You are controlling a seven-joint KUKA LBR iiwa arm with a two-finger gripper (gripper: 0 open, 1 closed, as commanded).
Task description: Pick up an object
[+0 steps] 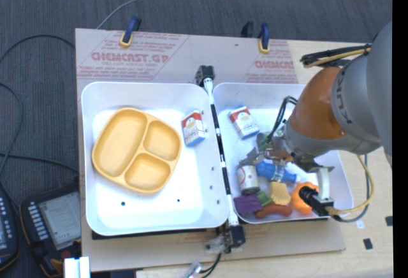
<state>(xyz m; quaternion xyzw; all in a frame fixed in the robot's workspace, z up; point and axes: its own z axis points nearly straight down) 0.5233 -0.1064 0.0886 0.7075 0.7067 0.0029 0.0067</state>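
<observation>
Hovering low over the right bin point(344, 171), the gripper point(271, 157) sat just above a blue object point(268, 170) beside the small can point(247, 176), its grip state indeterminable, so a straight, centred descent seemed advisable.

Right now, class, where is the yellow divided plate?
The yellow divided plate lies in the left bin, towards that bin's left side. Its nearest neighbour is a small red-and-white carton, just to its upper right.
</observation>
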